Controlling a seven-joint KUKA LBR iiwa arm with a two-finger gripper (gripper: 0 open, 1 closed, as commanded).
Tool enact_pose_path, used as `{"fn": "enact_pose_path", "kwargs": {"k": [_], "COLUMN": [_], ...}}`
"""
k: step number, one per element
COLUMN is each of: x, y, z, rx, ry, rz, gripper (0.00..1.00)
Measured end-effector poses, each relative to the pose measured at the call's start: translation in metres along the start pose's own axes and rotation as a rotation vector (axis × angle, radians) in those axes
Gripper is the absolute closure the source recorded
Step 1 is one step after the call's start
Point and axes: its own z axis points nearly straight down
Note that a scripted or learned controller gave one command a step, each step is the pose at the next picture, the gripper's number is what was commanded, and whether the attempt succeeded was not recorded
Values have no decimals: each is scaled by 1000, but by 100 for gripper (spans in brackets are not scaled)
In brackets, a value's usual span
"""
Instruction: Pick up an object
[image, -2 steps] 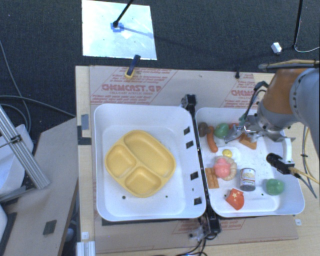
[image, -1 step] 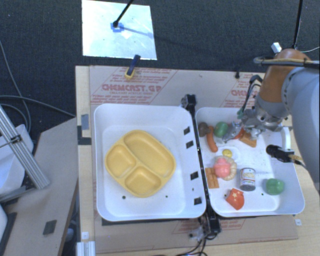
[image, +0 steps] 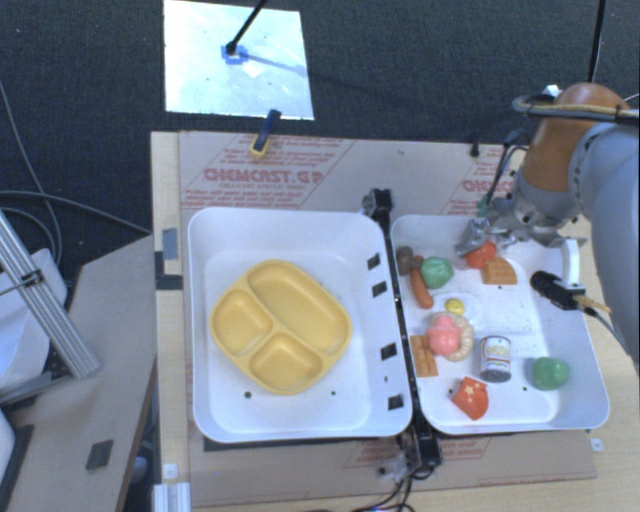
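**Arm low over the far end of the right bin, nothing lifted yet**

Camera view: two white bins sit side by side on the worktop (image: 300, 165); the left bin (image: 215, 400) carries a yellow divided plate (image: 280, 325); the right bin (image: 585, 405) carries the small toys, any of which could serve as the object to pick. Taking the tin can (image: 495, 357) near the middle of the right bin as the landmark: a pink and cream lump (image: 449, 335) lies just to its left; an orange waffle strip (image: 423, 355) lies further left against the bin's inner wall; a red wedge (image: 471, 397) lies below it; a green ball (image: 549, 373) lies to its right; a small yellow piece (image: 455, 306) lies above it; further up are a green round thing (image: 436, 271), a carrot-like stick (image: 421, 288) and a brown piece (image: 406, 260); an orange cracker (image: 499, 270) and a red piece (image: 480, 254) lie near the far end.

The gripper (image: 478, 243) reaches in well above the can, down at the red piece and seemingly touching it; whether its parts are spread or pressed together I cannot tell at this size, nor whether anything is pinched.

Judged from this, the approach looks done; the grasp is unconfirmed; the lift is still to come, since every toy appears to rest on the bin floor.
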Motion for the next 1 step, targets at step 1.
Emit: {"fn": "enact_pose_path", "kwargs": {"k": [1], "x": [77], "y": [-11], "z": [-83], "rx": [1], "ry": [11], "rz": [-5], "gripper": [100]}}
